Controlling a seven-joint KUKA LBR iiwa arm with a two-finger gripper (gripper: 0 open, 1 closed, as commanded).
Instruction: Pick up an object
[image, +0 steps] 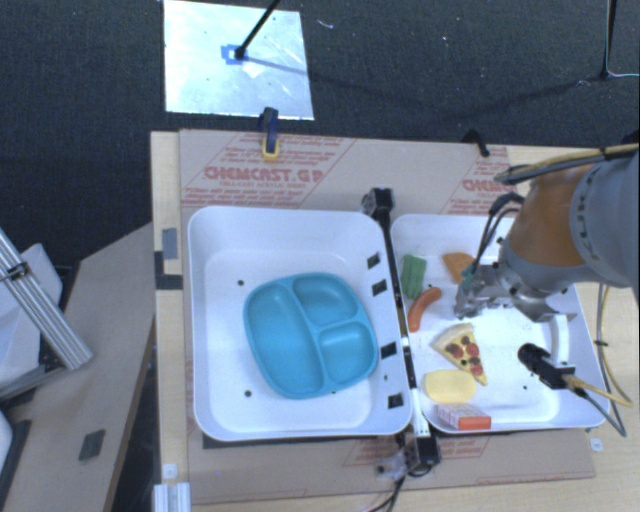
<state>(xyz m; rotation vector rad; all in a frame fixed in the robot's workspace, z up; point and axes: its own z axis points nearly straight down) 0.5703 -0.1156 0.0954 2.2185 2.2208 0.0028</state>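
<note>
Nearest you, at the desk's front edge, sits a small orange and white box (462, 417) in the right bin (575, 400). Left of that bin, a blue divided plate (310, 335) fills the left bin (215, 250). Inside the right bin lie a green piece (413, 275), a red sausage (423, 307), a pizza slice (463, 350) and a yellow piece (450, 385). Your hand (478, 300) hovers just above the pizza slice; whether it is apart or together you cannot tell. Centre it over one item, clear of neighbours, before descending. Behind the bins, the board (330, 165) reads CHEMCAST GP.
</note>
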